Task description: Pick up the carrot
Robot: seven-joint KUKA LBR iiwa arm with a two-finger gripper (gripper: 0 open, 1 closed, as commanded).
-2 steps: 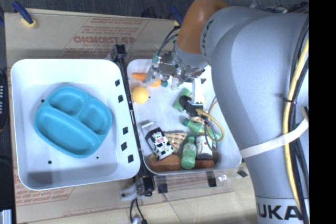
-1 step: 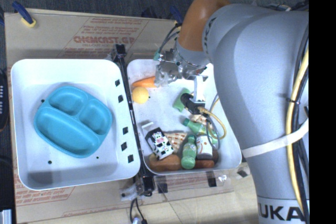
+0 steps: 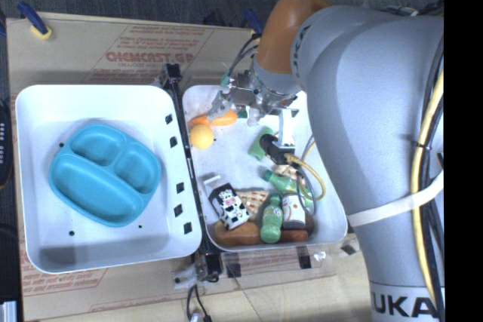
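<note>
At right bin's [image 3: 198, 98] top-left corner | tool [image 3: 235, 111] over carrot [image 3: 219, 119] | grip state unclear

- One fixed camera, mounted above the bench, looks down at a slant.
- Left bin [image 3: 30, 162] and right bin [image 3: 226, 154] both fit in frame, moderately near.
- Arm [image 3: 355, 87] enters from the view's right and looms large, nearest the lens.

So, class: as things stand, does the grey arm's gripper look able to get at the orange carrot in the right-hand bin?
Probably yes. The gripper sits right at the orange carrot near the right bin's top-left corner. Nothing covers the carrot; the round yellow fruit lies just below it, and the bin wall is close.
</note>
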